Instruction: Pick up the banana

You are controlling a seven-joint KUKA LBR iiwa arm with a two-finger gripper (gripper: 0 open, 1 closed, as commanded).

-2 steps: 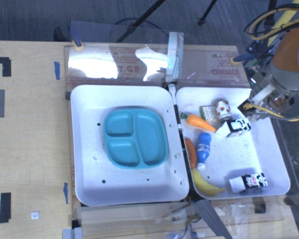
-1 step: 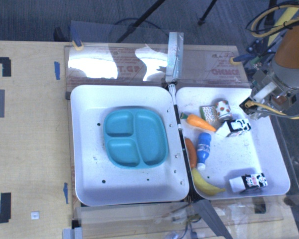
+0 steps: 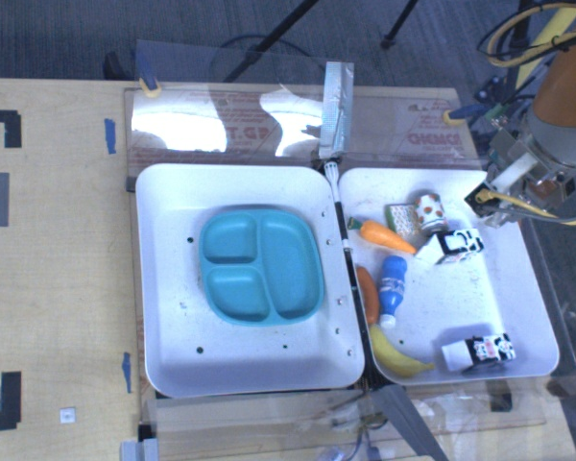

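overhead slanted view of two shallow white bins side by side on a wooden bench (image 3: pixel 48 257). the left bin (image 3: pixel 163 219) holds a teal divided plate (image 3: pixel 262 264) with three compartments, lying flat near its middle.

the right bin (image 3: pixel 504 286) holds the loose items. the banana (image 3: pixel 396 351), yellow and curved, lies in the lower left corner of this bin, close to the near wall and to the rim shared with the left bin. just above it stands out a blue bottle (image 3: pixel 392 291) with its white cap pointing down toward the banana, cap and fruit nearly touching. left of the bottle, along the shared rim, lies a dark orange oblong piece (image 3: pixel 368 293). an orange carrot (image 3: pixel 386 236) lies at a slant above the bottle. above the carrot sit a green and white packet (image 3: pixel 400 218) and a small can (image 3: pixel 428 206). a black and white cow-patterned carton (image 3: pixel 453 246) lies right of the carrot; a second cow-patterned carton (image 3: pixel 480 351) lies in the lower right of the bin, just right of the banana's tip.

the arm enters at the upper right of the frame, and the gripper (image 3: pixel 536 176) hangs over the upper right corner of the right bin, well apart from the banana. it cannot be told whether the gripper is open or closed. nothing is seen held in it.

a clear plastic sheet (image 3: pixel 269 123) stands behind both bins.
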